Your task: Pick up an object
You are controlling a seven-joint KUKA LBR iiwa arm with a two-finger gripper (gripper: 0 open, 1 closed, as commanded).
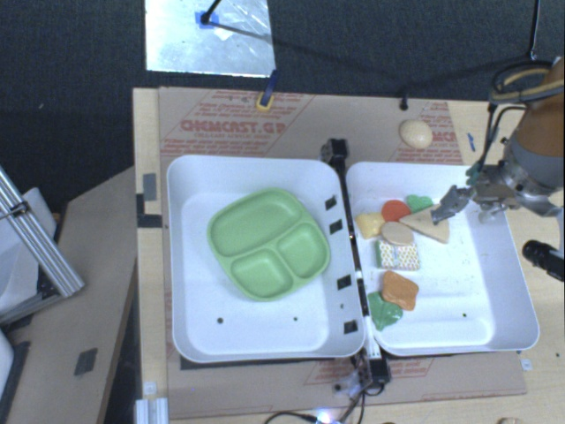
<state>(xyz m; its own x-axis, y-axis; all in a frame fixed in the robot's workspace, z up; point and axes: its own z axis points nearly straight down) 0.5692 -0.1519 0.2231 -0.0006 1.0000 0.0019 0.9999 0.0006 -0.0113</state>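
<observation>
My two-finger gripper [447,206] sits low in the right white bin [503,325], touching the tan wedge-shaped toy [427,229]; can't tell its opening or any hold.

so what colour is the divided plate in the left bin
Light green, plain with no pattern; the divided plate shows clearly in the camera view.

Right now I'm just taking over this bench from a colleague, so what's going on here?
The arm reaches in from the right, its gripper low in the right bin, at the tan wedge in a cluster of small toy foods. Nothing looks lifted yet. The left bin holds a green divided plate. A pale round piece lies on the board behind the bins.
</observation>
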